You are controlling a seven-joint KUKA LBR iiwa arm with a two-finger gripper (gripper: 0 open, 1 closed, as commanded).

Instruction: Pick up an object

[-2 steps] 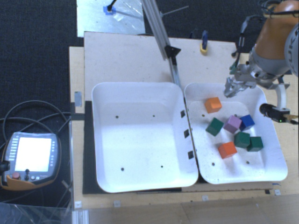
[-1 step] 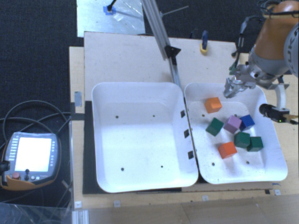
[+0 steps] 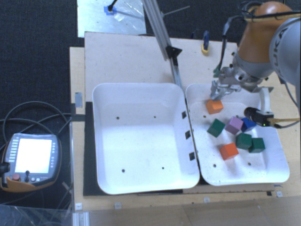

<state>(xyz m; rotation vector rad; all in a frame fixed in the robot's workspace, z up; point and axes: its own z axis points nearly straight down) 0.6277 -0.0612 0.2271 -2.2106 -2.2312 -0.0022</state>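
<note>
from above, the gripper hangs low over the back of the right bin, just above an orange block; whether it touches the block, or whether it is spread or pressed together, i cannot tell. nearer the front lie a green block, a purple block, a blue block, two dark green blocks and a second orange block. the left bin sits alongside.

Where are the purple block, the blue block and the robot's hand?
purple block [image 3: 234,125], camera view, its top face.
blue block [image 3: 249,123], camera view, its top face.
hand [image 3: 217,94], camera view, at its fingertips.
</note>
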